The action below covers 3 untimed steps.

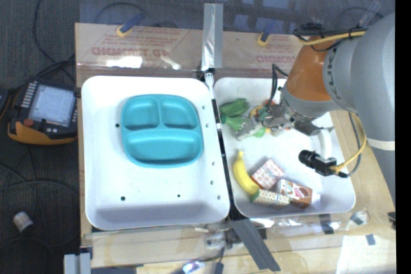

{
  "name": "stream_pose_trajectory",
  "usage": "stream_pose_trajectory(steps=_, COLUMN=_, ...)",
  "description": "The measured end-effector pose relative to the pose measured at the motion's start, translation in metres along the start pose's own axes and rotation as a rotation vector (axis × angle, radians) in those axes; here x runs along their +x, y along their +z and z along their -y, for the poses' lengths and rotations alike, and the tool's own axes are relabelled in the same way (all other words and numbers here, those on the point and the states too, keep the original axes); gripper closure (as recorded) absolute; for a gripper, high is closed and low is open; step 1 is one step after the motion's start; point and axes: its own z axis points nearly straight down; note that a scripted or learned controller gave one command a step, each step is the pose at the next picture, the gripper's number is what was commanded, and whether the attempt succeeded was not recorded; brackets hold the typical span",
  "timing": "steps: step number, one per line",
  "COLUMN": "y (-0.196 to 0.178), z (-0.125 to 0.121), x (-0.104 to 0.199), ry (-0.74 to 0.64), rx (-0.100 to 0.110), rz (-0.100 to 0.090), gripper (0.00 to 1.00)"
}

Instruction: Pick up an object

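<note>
Reaching into your right bin [343,196], the gripper [260,122] sits low beside the green toy [232,109]; can't tell its state. Banana [243,173] and small boxes [282,188] lie nearer the front. Teal tray [160,130] sits in the left bin [103,189].

Two bins sitting side by side

A tray [160,130] is lying in the left bin [103,202]; in the right bin [343,192], a banana [244,175] is lying left of boxes [282,189], with the gripper [257,122] reaching in behind them.

A turquoise tray [160,130] sits in a white bin [103,196] (banana [244,175] yellow, toy [233,108] green).
</note>
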Motion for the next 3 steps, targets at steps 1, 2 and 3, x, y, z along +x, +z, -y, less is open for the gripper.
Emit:
stream_pose_trajectory(steps=1, y=0.001, z=-0.036, x=-0.023, ry=-0.167, rx=0.003, rz=0.001, gripper=0.00)
stream_pose_trajectory(steps=2, y=-0.007, z=-0.035, x=-0.023, ry=-0.168, rx=0.009, rz=0.001, gripper=1.00)
stream_pose_trajectory(steps=3, y=-0.003, z=-0.017, x=-0.017, ry=-0.445, rx=-0.010, rz=0.010, gripper=1.00)
